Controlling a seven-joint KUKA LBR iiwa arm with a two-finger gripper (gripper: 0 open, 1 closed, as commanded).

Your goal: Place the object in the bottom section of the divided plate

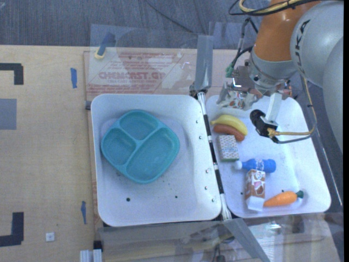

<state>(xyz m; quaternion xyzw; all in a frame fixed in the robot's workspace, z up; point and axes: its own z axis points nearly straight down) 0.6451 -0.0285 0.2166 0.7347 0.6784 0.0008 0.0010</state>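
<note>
Five items lie in right bin; we judge banana light, smooth, best pinched mid-body. Gripper state: cannot tell. Plate waits left.

One fixed overhead camera looks slantwise down on both bins.

- Clear sheet behind the left bin: red printed lettering, seen mirrored through the sheet; individual letters not legible.
- Arm: dark letters "UKA" on the grey housing, partly cut off by the orange band.
- Carton and packet in the right bin: printed graphics, text too small to read.
</note>
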